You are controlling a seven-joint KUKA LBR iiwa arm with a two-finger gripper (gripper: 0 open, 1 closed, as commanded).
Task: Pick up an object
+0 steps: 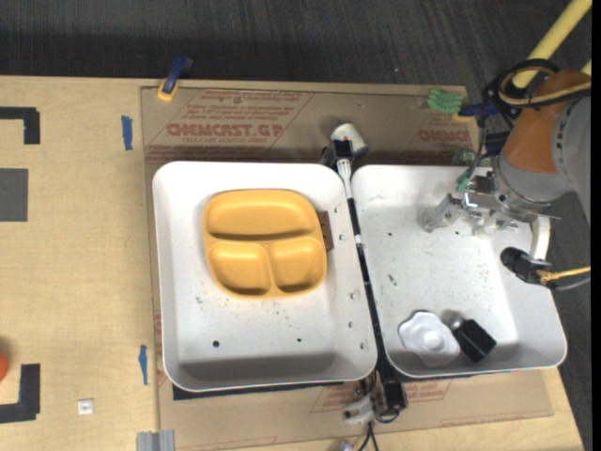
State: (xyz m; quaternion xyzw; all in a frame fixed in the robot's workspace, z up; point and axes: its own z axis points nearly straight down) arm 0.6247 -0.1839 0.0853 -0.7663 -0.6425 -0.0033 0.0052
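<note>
In the right bin [526,346], a white rounded plastic piece [427,334] lies near the front wall. A small black block [474,338] touches it on its right. A yellow divided plate [266,241] lies in the middle of the left bin [178,280]. My gripper [443,216] hangs over the back part of the right bin, well behind the white piece and the black block. It reaches in from the grey arm with its orange band [533,141] at the right. I see nothing held in it.
A black divider with a cable [355,242] runs between the two bins. A white fitting [346,139] sits at its far end. A yellow hose [563,22] and cables cross the upper right corner. A brown board [235,120] lies under the bins.
</note>
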